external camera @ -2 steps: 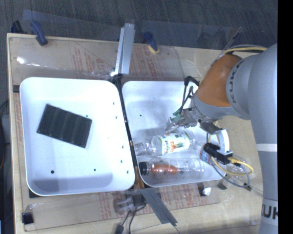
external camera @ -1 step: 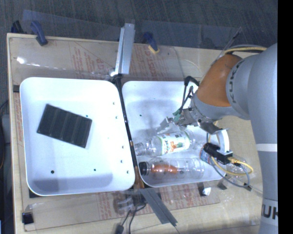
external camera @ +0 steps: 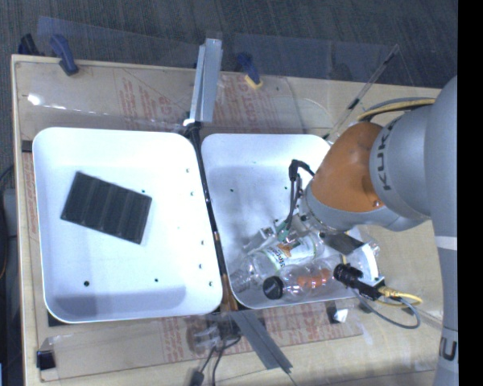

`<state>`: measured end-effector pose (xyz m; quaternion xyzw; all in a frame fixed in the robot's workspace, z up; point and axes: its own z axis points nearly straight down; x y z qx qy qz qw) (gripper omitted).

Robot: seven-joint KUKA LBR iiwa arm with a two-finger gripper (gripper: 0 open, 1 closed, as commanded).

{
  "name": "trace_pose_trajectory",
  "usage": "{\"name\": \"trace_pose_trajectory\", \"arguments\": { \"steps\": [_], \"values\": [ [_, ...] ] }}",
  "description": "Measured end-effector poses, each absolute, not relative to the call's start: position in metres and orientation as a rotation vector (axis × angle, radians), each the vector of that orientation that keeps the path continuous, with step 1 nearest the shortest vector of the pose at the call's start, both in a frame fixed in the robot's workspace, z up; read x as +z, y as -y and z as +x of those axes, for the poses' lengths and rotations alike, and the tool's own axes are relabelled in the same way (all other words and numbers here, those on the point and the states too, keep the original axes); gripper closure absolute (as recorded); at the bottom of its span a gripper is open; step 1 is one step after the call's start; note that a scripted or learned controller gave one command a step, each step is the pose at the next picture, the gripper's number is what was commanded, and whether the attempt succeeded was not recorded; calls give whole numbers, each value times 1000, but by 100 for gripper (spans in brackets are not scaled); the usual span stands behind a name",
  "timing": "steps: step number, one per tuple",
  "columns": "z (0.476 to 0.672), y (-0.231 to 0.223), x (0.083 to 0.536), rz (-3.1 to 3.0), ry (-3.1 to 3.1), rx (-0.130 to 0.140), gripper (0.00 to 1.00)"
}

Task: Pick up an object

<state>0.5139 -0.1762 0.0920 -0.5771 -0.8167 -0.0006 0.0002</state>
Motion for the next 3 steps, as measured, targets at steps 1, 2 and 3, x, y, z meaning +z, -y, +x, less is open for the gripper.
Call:
{"name": "trace_pose_trajectory", "arguments": {
  "steps": [1,2,3],
  "values": [
    [515,176,103,-1809,2572,-4,100],
    [567,144,281,-1695,2651,-2,100],
    [567,144,280,-1694,2650,0,0]
  ]
}}
